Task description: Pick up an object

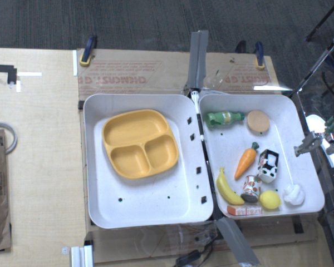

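The bench [33, 149] carries two white bins side by side. The left bin [100, 204] holds a yellow divided plate [139, 143], lying toward its far left corner. The right bin [306, 149] holds all the small things, so the pick belongs there. Along its far edge lie a green bottle [225, 117] on its side and a tan round disc [258, 121], well apart from the rest. Mid-bin, a carrot [245, 161] lies slanted, just beside a black-and-white cow toy [268, 166]. Near the front edge a banana [228, 188], a small can [250, 189], a lemon [270, 199], a flat orange-red box [244, 210] and a white crumpled lump [293, 194] crowd together.

The hand [309, 143] sits at the right bin's right edge, above the rim; whether it is released or clenched I cannot tell, and nothing shows in it.

The front cluster looks risky: neighbours touch. The bottle or disc, standing clear, would likely give the cleaner grasp, with the approach straight down and across the narrow width.
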`<control>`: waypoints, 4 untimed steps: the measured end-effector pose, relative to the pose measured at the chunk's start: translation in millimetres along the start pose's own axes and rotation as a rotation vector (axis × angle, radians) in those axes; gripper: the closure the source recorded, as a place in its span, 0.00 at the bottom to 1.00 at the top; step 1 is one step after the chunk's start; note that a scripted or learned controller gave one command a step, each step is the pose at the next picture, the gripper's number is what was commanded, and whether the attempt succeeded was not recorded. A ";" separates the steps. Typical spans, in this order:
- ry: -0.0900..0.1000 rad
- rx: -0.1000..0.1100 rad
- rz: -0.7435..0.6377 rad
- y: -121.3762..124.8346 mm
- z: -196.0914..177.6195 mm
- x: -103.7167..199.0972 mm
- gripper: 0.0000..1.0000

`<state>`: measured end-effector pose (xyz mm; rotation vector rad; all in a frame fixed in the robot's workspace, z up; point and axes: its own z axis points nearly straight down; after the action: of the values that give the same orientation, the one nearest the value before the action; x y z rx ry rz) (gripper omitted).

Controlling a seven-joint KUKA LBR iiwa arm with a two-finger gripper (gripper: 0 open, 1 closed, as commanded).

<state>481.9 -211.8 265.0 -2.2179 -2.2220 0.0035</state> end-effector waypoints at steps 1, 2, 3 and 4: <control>0.000 -0.001 -0.233 64.7 138.9 32.9 0.00; -0.002 -0.004 -0.334 72.6 83.0 29.5 0.00; -0.001 -0.003 -0.515 57.5 173.2 78.5 0.00; -0.002 -0.005 -0.511 58.0 163.9 77.4 1.00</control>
<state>539.2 -134.4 101.0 -1.5863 -2.7145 -0.0008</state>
